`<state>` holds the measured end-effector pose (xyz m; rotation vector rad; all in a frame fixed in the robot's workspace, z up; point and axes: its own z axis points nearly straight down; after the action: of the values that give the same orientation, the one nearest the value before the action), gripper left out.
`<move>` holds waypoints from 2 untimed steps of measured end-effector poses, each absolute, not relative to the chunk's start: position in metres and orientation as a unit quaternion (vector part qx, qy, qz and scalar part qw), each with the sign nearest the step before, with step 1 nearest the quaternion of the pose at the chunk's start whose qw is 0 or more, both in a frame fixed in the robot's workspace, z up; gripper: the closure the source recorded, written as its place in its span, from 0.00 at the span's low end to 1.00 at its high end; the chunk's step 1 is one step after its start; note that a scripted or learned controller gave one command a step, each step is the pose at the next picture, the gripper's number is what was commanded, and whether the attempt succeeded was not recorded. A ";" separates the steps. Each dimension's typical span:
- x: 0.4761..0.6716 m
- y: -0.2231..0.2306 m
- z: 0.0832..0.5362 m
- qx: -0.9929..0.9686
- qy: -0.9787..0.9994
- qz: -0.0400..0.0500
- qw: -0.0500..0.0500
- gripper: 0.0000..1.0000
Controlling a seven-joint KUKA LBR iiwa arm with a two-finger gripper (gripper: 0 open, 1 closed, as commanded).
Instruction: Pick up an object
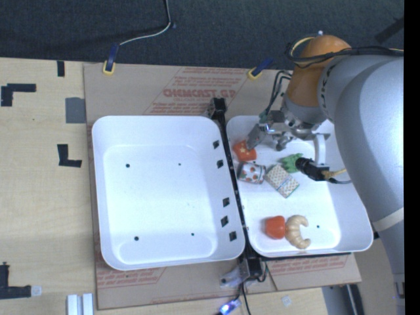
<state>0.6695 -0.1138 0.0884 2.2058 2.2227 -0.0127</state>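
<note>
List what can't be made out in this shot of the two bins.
- Hand: too small and blurred in the camera view to tell if it is open or shut, or touching the orange object.
- Right bin: its far right corner is covered by the grey arm.
- Green object: partly behind a black cable fitting, shape unclear.
- Patterned can: print too small to read.

orange-red item [245, 151] | right bin's upper left | beside pincer [257, 136] tips
</note>
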 end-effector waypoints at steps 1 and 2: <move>0.669 -0.116 0.096 0.707 0.707 -0.002 0.002 1.00; 0.612 -0.123 0.191 0.708 0.707 0.001 0.001 1.00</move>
<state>0.6119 -0.1234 0.1913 2.2216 2.2189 0.0017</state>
